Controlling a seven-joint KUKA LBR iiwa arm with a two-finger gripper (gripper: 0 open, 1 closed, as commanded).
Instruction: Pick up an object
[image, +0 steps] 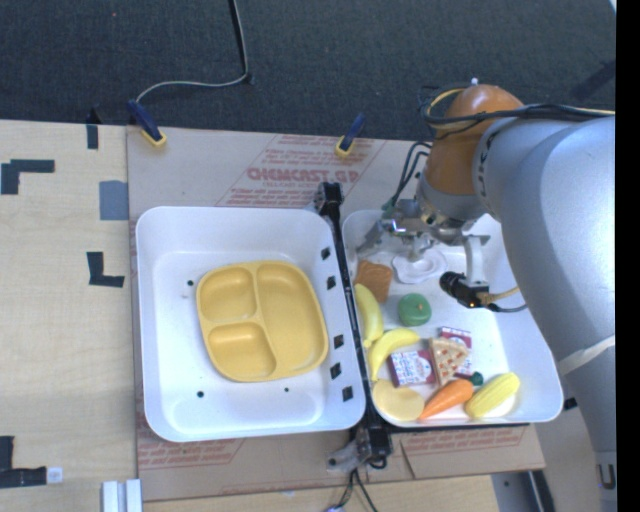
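My gripper (415, 260) hangs over the back of the right bin (530, 345), below the orange wrist band. Just left of it lies a brown bread-like block (374, 277). A green round piece (414, 309) sits right in front of it. Nearer the front are two bananas (371, 315) (393, 344), a pizza slice (451, 356), a small red box (410, 369), a carrot (446, 397), a yellow lemon-like piece (493, 393) and a pale yellow round piece (397, 403). Nothing appears lifted.
The left bin (165, 300) holds a yellow divided plate (262, 320). A black divider rail (338, 290) with clips runs between the bins. The grey arm (560, 230) covers the right bin's far right side. Blue-yellow clamps (147, 122) (350, 137) pin the cardboard at the back.
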